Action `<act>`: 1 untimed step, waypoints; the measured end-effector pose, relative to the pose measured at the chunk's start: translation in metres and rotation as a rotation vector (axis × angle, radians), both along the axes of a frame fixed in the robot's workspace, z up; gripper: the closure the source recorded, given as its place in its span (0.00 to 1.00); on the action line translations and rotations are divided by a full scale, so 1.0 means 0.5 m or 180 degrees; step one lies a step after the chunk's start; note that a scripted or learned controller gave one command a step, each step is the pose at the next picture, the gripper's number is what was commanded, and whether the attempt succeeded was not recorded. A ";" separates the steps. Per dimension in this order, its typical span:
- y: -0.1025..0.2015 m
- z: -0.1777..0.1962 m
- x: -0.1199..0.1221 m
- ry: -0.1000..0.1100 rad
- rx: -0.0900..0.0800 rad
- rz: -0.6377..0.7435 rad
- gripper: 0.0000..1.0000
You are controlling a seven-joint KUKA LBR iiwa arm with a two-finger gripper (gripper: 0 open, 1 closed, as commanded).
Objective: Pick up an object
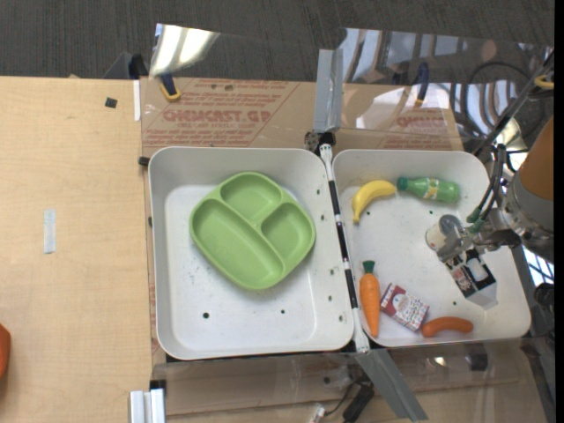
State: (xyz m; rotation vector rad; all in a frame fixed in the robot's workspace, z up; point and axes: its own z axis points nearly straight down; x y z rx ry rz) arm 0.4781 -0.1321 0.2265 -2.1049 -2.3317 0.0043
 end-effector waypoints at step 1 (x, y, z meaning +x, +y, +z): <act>0.134 0.034 -0.001 0.0001 0.0001 0.0020 1.00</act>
